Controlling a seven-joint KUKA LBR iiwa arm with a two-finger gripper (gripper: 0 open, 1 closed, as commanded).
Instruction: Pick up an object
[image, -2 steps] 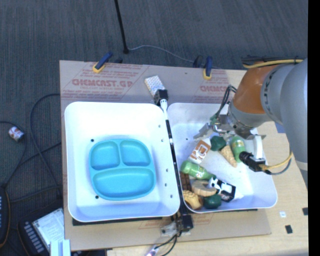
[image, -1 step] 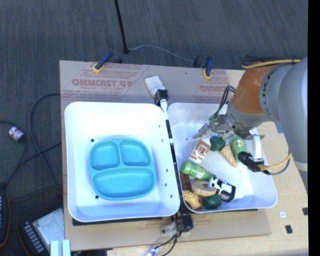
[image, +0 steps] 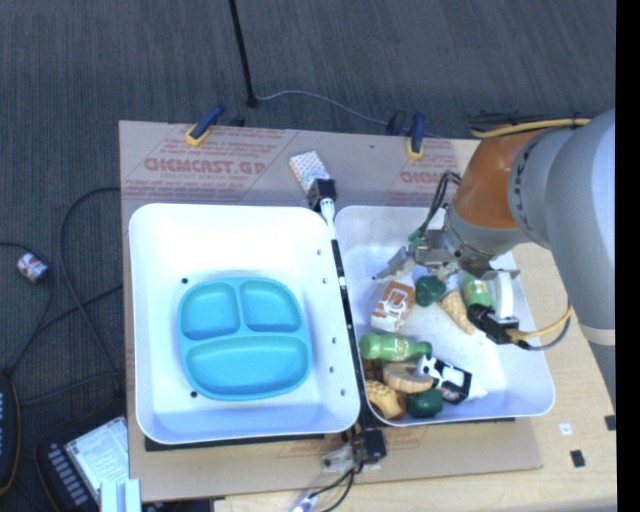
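Camera view, item 1: arm (image: 545, 185), grey with an orange band, reaching in from the right and standing over the upper part of the right bin (image: 535, 385).

Item 2: gripper (image: 432, 262), hanging low over the right bin's contents at the upper edge of the pile. Its metal linkage is showing, but the tips are merging with the clutter beneath, so whether it is wide, narrow or clasping something cannot be told from here. Nothing is visibly lifted clear of the heap.

Item 3: green round piece (image: 430, 292), lying just below the gripper and seemingly the nearest candidate for pickup.

Item 4: orange-and-white packet (image: 393, 305), lying just down and to the left of the gripper, its long axis running roughly up and down the frame, slightly tilted.

Item 5: green bottle (image: 392, 348), lying on its side farther down, long axis across the frame.

Item 6: tan and brown toy foods (image: 395, 388) and a black-and-white piece (image: 447, 378), crowding the bin's lower edge, well apart from the gripper.

Item 7: left bin (image: 150, 300), holding a blue divided tray (image: 243, 335), across the centre wall from the gripper.

Judgement: the governing relation is vertical and short. The candidates are sitting directly beneath and slightly down-left of the gripper, so the coming move is likely calling for a small descent rather than travel across the bin.
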